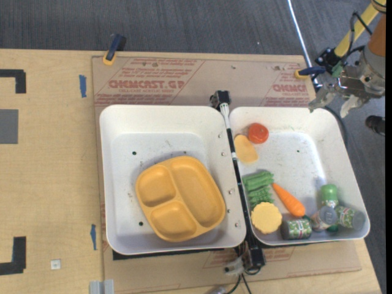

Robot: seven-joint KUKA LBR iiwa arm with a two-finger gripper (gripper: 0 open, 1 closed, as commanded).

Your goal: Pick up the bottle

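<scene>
- The bottle (329,196), green-capped, is found in the right bin (335,129), upright near the front right corner, crowded by small cans (298,228) and just right of a carrot (288,199); a clean grasp is judged awkward there.
- A yellow tray (179,197) is kept apart in the left bin (116,133), leaving it out of the way.
- The claw (335,101) is held over the right bin's back right rim, well apart from the bottle, wrist angled inward from the right.
- The claw's fingers are seen spread apart, with nothing between them.
</scene>
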